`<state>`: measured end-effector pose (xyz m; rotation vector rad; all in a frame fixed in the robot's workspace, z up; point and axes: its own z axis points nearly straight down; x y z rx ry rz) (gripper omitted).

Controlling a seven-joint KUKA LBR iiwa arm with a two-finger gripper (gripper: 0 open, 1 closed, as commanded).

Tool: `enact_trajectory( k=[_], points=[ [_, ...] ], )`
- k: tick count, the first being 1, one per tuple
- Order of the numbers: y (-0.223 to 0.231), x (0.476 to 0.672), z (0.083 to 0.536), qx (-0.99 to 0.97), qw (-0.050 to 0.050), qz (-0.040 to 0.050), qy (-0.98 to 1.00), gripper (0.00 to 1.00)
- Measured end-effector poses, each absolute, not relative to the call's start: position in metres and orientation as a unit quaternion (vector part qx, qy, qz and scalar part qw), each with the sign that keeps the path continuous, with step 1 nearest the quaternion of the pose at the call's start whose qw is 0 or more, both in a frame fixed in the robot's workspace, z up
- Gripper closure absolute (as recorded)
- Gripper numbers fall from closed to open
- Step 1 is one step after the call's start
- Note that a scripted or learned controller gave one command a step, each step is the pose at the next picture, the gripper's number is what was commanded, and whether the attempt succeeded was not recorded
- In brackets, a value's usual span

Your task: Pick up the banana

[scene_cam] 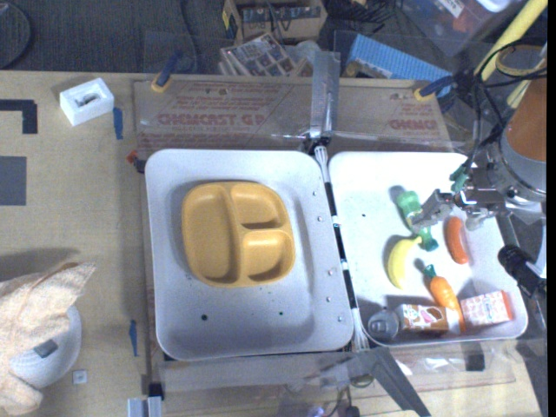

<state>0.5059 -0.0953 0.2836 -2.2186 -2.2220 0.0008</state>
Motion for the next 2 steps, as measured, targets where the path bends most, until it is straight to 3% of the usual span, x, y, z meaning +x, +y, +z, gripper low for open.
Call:
enact_trajectory(
  k=[1,2],
  points=[
    [-0.138,0.526,0.153,-0.755,0.001,0.0004,-0.656,0.0],
    [-0.12,0.53,0.088,-0.789,-0.002,-0.0024,-0.615,0.0]
  ],
)
